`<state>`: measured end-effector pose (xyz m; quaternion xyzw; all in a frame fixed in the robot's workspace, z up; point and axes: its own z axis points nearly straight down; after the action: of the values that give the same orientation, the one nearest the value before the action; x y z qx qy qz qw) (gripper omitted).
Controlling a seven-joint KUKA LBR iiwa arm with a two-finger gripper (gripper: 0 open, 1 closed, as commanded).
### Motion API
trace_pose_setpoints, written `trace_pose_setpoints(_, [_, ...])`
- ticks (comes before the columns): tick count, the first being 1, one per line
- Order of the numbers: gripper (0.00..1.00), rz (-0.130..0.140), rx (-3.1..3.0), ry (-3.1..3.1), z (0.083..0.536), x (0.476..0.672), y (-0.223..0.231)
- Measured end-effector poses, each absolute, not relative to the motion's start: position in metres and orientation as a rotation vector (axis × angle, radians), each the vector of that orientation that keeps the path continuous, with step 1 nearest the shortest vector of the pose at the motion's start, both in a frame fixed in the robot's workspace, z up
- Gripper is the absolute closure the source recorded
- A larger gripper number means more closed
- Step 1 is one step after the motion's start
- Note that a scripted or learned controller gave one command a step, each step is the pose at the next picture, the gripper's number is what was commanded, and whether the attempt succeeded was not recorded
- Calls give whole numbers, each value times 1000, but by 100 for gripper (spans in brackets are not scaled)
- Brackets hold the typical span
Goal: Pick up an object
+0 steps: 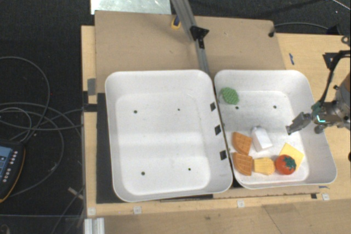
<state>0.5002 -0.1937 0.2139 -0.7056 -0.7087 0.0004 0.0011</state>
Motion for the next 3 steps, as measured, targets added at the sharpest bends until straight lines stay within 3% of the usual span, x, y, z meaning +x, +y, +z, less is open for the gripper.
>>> trace_pose_setpoints(1, [0,-2,-2218,-2226,216,501,-194])
trace_pose_setpoints(2, [0,2,-2220,-2220,167,505,-202])
trace_pose_setpoints(3, [0,2,-2218,-2220,117,497,-197])
